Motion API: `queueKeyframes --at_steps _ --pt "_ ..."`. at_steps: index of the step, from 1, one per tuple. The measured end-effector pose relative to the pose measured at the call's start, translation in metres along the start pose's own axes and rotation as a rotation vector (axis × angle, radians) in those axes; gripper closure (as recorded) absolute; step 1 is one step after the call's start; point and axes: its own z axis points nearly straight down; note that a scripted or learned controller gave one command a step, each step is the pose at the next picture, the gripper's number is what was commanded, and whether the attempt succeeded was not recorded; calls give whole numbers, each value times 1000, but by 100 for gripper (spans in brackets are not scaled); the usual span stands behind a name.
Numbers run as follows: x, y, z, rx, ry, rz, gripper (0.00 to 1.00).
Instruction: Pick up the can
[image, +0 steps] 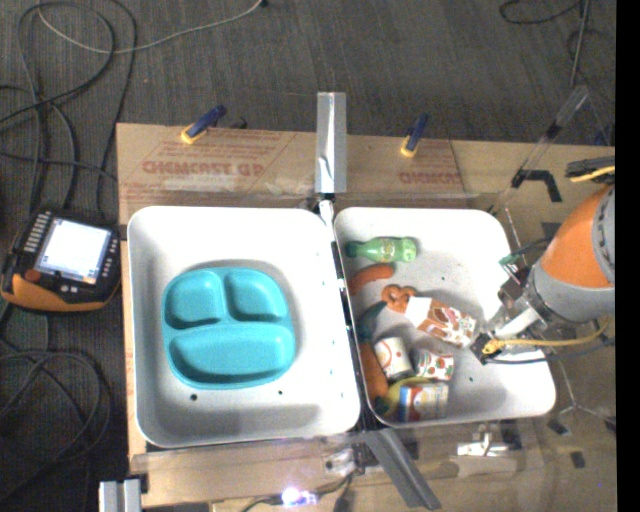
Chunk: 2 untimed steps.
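Three can-like things lie in the front left corner of the right bin (520, 395). A white and red can (392, 357) is tilted there, with a smaller patterned can (433, 365) just to its right. A colourful can (420, 401) lies on its side against the front wall. My gripper (508, 322) hangs over the right side of this bin, to the right of the cans and apart from them. I see nothing held in it.
The right bin also holds a green bottle (381, 249) at the back, an orange sausage (371, 277), a brown pretzel (398, 297), a printed carton (445, 321) and an orange carrot-like piece (372, 372). In the left bin (145, 400) lies a blue divided plate (231, 326).
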Motion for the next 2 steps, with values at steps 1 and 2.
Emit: queueKeyframes --at_steps 1,2 --pt "41 -19 -84 -4 0 209 100" --pt "20 11 -275 -7 -1 100 100"
